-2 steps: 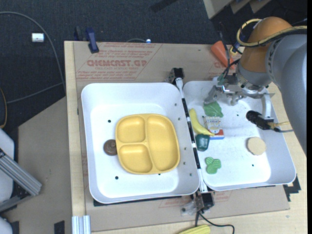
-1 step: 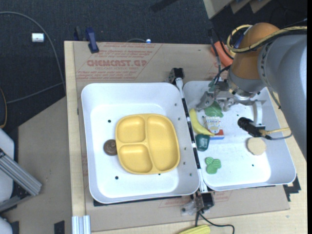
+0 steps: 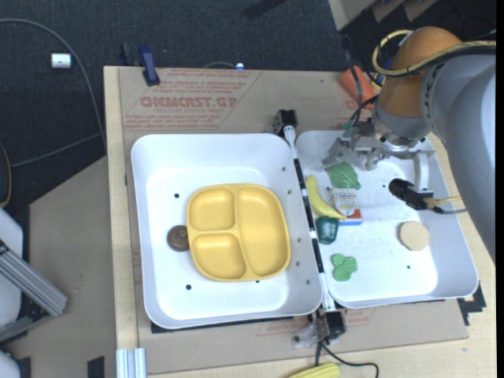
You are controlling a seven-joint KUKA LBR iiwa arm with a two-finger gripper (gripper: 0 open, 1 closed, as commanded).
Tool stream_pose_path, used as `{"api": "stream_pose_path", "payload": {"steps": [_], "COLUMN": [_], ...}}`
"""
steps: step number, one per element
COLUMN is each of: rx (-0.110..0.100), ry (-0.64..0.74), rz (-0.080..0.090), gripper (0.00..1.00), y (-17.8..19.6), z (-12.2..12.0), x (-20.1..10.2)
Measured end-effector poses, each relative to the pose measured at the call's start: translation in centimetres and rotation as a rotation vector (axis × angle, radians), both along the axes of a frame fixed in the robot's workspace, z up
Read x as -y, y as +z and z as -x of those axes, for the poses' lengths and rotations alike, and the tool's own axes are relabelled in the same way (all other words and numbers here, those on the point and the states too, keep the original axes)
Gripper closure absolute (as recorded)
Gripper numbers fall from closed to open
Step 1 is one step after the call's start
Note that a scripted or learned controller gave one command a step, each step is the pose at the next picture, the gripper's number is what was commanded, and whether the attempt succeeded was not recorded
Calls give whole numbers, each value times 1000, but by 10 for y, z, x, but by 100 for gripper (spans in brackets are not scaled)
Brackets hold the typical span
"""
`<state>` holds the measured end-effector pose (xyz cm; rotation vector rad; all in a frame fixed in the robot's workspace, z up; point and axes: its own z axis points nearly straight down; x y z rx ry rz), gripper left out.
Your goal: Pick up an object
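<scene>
My gripper (image 3: 356, 154) hangs over the far left part of the right bin (image 3: 441, 278), coming in from the right. Just in front of it, touching or nearly touching, lies a light green leafy item (image 3: 343, 175). Along the bin's left wall rests a yellow banana (image 3: 318, 198), with a small white and red packet (image 3: 346, 204) beside it. A dark green cup (image 3: 327, 229) sits below the banana. Nearer the front lies a green broccoli-like piece (image 3: 343, 267). A tan round item (image 3: 413, 235) rests at the right.
The left bin (image 3: 153, 160) holds a yellow divided plate (image 3: 237, 231), and a brown round disc (image 3: 178, 238) lies against the plate's left edge. The divider between the bins (image 3: 303, 203) runs close beside the banana. The bulk of the arm (image 3: 465, 93) looms over the right bin's far right.
</scene>
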<state>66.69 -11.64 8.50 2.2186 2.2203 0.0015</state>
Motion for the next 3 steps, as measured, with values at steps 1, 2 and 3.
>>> {"api": "stream_pose_path", "payload": {"steps": [1, 2, 3], "rx": [-4, 0, -5], "ry": [0, -1, 1], "rz": [-2, 1, -3], "gripper": [0, 0, 0], "y": [0, 0, 0], "z": [0, 0, 7], "x": [-25, 12, -25]}}
